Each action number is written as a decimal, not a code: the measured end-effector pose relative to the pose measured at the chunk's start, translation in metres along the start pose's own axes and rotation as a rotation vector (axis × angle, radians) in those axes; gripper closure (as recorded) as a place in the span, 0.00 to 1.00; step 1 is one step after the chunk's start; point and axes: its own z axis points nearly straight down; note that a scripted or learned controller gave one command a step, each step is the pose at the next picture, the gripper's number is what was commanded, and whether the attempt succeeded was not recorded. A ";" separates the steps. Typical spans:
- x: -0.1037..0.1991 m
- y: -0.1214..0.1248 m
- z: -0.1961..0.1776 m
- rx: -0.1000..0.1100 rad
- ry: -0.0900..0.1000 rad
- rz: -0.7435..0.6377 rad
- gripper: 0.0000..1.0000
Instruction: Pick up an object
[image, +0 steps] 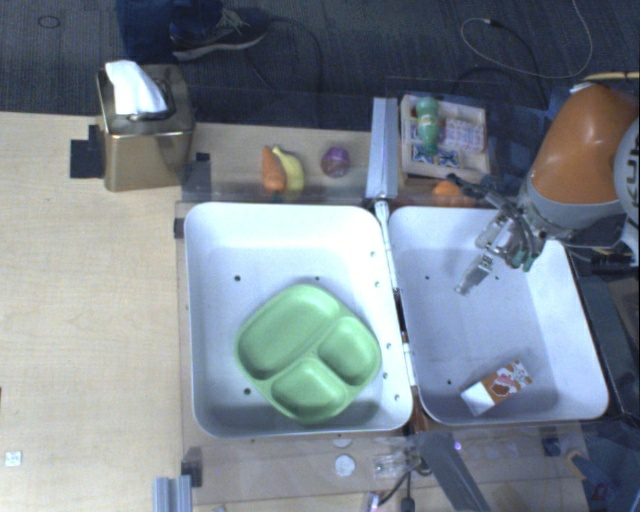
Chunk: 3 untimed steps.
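A small orange and white carton (497, 387) lies flat near the front of the right bin (440, 310). My gripper (476, 277) hangs over the upper middle of that bin, well behind the carton, with its thin fingers pointing down and left. Nothing shows between the fingers. A green three-compartment plate (309, 351) rests in the left bin (215, 300).
Behind the bins lie a carrot and banana (281, 170), a purple ball (336, 161) and a printed box (444, 134). A tissue box (140, 125) stands at the back left. A metal divider (379, 150) rises between the bins at the rear.
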 end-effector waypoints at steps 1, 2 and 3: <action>-0.054 -0.045 -0.061 -0.001 -0.004 -0.266 0.00; -0.062 -0.053 -0.061 0.001 -0.001 0.291 0.00; 0.014 -0.088 0.056 0.002 0.000 0.267 0.00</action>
